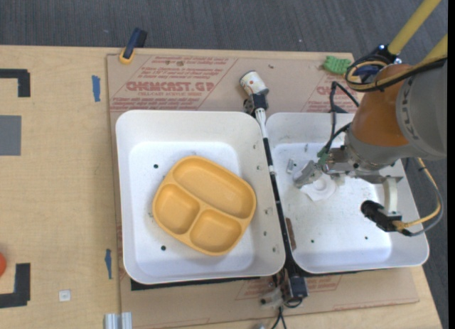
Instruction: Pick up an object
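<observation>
A top-down, slanted look at a light wooden table [50, 200] bearing a brown cardboard sheet [178, 79] and, on it, two shallow white plastic bins side by side. The left bin [135, 150] holds a yellow plastic divided plate [205, 205] with three compartments, lying flat near the bin's middle and turned at an angle. The right bin [341, 246] holds a small white object [320, 187] on its floor, toward the upper middle; its shape is too faint against the white to tell. The grey arm with an orange band [384, 118] reaches in from the right, over the right bin. Its metal claw [307, 173] hangs low just above and beside the small white object. Whether the claw is wide or narrow cannot be told.
</observation>
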Available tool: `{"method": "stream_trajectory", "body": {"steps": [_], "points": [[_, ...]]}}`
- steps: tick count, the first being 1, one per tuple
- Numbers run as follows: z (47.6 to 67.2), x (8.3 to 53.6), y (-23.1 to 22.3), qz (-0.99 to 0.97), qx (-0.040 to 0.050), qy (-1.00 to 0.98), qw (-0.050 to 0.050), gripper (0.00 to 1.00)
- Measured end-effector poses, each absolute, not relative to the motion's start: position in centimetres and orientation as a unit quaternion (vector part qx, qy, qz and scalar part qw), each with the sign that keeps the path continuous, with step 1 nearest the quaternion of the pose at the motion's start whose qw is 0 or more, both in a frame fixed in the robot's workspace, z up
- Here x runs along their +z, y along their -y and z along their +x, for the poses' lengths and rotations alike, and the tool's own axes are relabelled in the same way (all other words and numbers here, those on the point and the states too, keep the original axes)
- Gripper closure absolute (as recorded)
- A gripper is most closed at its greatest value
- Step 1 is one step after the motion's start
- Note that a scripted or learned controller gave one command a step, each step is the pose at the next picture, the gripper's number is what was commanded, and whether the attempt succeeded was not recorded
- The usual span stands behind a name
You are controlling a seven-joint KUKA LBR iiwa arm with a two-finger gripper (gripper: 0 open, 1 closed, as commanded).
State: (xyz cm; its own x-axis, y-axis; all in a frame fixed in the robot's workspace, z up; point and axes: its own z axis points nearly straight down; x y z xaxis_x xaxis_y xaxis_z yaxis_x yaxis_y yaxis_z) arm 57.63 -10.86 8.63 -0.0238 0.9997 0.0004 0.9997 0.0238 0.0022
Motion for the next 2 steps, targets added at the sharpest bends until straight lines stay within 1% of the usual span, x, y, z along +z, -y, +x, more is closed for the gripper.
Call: {"method": "stream_trajectory", "body": {"steps": [1,2], "points": [[57.9,8.6,9.4,0.675,0.0005,-0.738,0.001,0.0],[58.0,9.8,9.4,0.675,0.0024,-0.737,0.003,1.0]]}}
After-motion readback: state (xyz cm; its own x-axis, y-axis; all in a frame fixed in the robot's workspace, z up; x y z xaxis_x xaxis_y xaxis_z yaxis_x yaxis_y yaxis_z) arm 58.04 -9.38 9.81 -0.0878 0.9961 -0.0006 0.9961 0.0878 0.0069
